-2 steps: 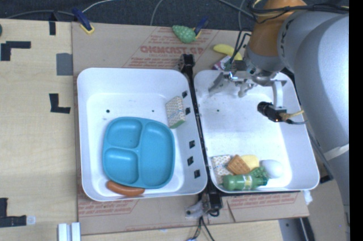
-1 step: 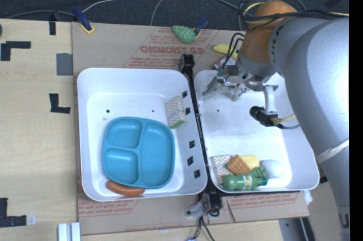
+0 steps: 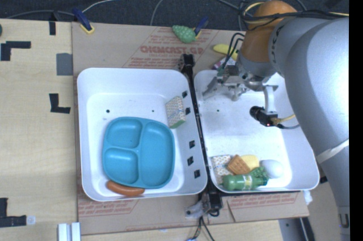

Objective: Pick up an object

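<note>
The metal tool (image 3: pixel 227 84) hangs over the far end of the right bin (image 3: pixel 295 138); whether it is apart or together I cannot tell. At that bin's near end lie a green plastic bottle (image 3: pixel 244 181), a ridged tan cracker (image 3: pixel 238 165) and a smooth white egg (image 3: pixel 272 168). The left bin (image 3: pixel 91 121) holds a glossy blue divided plate (image 3: pixel 138 152), an orange sausage (image 3: pixel 125 189) and a small patterned box (image 3: pixel 176 111).
</note>
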